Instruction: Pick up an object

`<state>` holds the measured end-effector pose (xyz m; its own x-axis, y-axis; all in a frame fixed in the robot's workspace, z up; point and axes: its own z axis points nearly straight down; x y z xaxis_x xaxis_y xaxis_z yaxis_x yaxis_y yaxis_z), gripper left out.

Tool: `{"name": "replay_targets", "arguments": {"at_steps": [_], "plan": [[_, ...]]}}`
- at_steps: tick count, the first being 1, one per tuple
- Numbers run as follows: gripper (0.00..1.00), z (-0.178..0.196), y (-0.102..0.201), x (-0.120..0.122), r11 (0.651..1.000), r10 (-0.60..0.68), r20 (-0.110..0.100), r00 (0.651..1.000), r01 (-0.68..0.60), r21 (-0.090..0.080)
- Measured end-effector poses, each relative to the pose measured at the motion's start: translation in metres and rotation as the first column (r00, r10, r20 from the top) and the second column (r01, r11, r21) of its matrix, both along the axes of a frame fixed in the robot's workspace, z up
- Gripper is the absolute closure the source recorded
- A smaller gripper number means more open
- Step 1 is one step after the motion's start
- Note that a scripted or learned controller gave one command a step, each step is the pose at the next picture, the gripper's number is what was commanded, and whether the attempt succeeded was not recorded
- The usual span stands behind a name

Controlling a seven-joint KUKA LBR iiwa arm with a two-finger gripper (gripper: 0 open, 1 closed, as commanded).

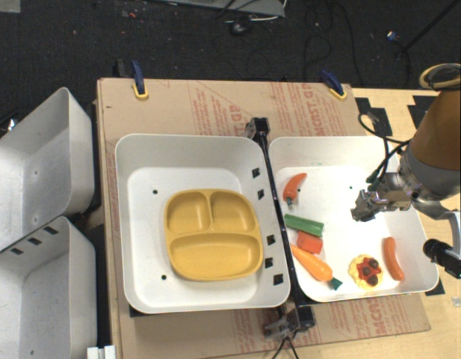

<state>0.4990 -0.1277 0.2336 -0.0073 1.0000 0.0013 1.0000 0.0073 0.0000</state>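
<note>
The right bin [327, 152] holds several toy foods: a small orange-red pepper [293, 186], a green stick [303, 224] over a red piece [309, 242], an orange carrot [314, 263], a small pizza [366, 271] and a sausage [393, 258]. My gripper [364, 208] hangs over the right part of this bin, above bare floor, up and left of the sausage and pizza. Nothing shows between its fingers.
The left bin [133, 200] holds a yellow divided tray [212, 233]. A black divider with clips [271, 223] runs between the bins. Spare white bins [36, 200] stand off the bench at the left. The arm [439, 140] comes in from the right.
</note>
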Motion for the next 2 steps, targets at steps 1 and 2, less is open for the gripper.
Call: {"name": "replay_targets", "arguments": {"at_steps": [1, 2], "plan": [[1.0, -0.01, 0.057, 0.005, 1.0, 0.001, 0.0, 1.0, -0.001, 0.001], [1.0, 0.0, 0.116, 0.009, 1.0, 0.002, 0.002, 1.0, -0.002, 0.0]]}}
